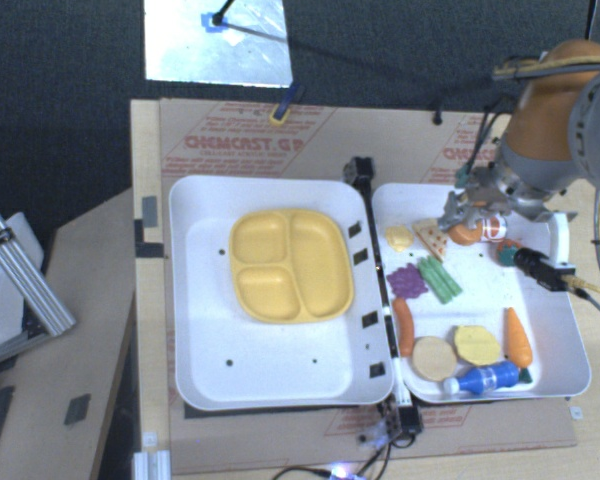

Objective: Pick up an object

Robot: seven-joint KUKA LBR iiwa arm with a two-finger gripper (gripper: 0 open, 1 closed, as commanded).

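My gripper (464, 215) is low over the back of the right bin (565, 313), reaching in from the right. Directly beneath and touching it in the view lies an orange round toy (465, 234) beside a small white and red can (493, 229). Just left of the gripper are a tan cracker-like piece (432, 239) and a pale yellow chunk (398, 237). Whether anything sits inside the gripper is hidden by the wrist.
Also in the right bin: purple grapes (408, 281), a green stick (441, 279), a red-orange sausage (404, 326), a tan disc (433, 358), a yellow slice (477, 344), a carrot (518, 336), a blue bottle (485, 378). The left bin (200, 358) holds a yellow divided plate (288, 265).
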